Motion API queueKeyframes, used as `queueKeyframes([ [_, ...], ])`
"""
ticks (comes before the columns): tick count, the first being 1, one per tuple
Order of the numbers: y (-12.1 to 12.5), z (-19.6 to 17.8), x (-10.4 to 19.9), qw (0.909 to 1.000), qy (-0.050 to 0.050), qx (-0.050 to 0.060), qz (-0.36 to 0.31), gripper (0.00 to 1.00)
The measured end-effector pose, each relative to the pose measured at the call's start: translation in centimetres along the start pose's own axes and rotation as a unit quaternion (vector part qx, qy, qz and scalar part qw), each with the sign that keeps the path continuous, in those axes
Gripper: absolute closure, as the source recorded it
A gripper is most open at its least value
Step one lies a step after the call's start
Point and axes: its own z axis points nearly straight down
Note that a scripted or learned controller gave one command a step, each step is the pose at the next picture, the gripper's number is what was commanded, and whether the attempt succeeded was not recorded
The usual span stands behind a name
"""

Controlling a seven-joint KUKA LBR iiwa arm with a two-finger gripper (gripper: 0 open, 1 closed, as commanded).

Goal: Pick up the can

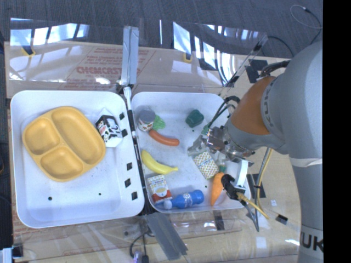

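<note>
My gripper [204, 147] hangs low over the right bin [175, 100], near its right wall, just above a checkered packet [205, 165]. From this slant I cannot tell whether it is released or clenched, and nothing shows in its grasp.

The can [146, 119] stands upright in the right bin's far left corner, close against the wall shared with the left bin [33, 212]. Its label is too small to read. A green piece [159, 123] lies touching its right side, and a sausage [164, 139] lies just in front of that.

A dark green block [194, 118] sits near the far right of the same bin. A banana [158, 165] lies by the left wall at mid-depth. Along the near edge are a small carton [158, 187] with a red and white label I cannot read, a blue bottle [183, 200] on its side, and an orange carrot [218, 188] toward the near right corner.

In the left bin a yellow divided plate [61, 142] fills the far left part, and a black-and-white carton [109, 129] rests at its right rim.

Behind the bins a sheet [82, 64] bears red print reading "CHEMCAST".
</note>
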Motion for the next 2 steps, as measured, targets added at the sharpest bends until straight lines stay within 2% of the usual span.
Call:
queueKeyframes([
  [1, 0.0, -1.0, 0.09, 1.0, 0.001, 0.001, -0.002, 1.0],
  [2, 0.0, -1.0, 0.08, 1.0, 0.001, 0.001, -0.002, 0.0],
])
